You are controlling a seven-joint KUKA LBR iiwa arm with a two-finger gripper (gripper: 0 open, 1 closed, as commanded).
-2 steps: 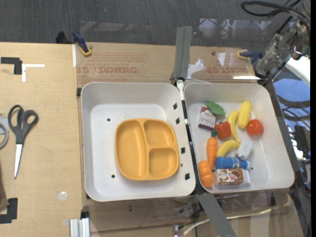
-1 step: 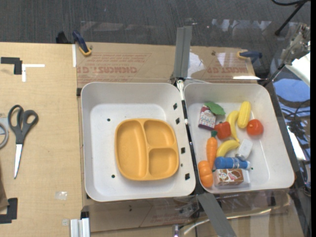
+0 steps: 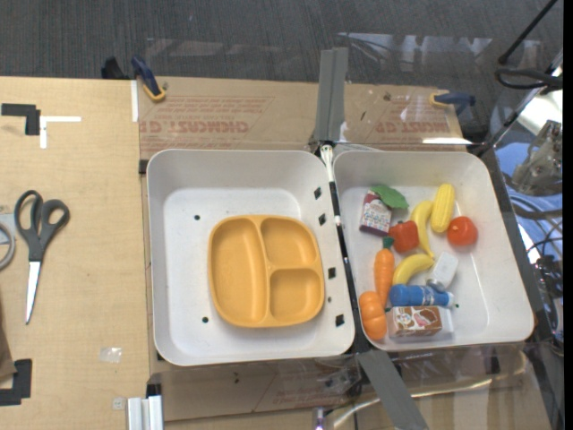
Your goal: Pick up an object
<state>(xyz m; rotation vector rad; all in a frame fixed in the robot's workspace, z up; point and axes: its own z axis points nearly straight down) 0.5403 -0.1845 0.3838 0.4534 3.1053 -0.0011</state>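
Yellow plastic plate (image 3: 266, 270) with three sections lies in the middle of the left bin (image 3: 170, 240). The right bin (image 3: 497, 267) holds a huddle of toy food: corn (image 3: 442, 207), tomato (image 3: 462, 231), carrot (image 3: 383, 276), banana (image 3: 413, 265), a small carton (image 3: 375, 213), and a blue bottle (image 3: 419, 296) touching a box (image 3: 416, 322). How far the pincer is open I cannot tell.

At the tabletop's (image 3: 76, 267) far right edge, a small part of the arm (image 3: 540, 153) shows as a mottled grey, lumpy, blurred shape with a bright whitish piece above it. No markings or screws can be made out. Thin black cables (image 3: 530, 50) curve just above; whether they are the arm's is unclear.
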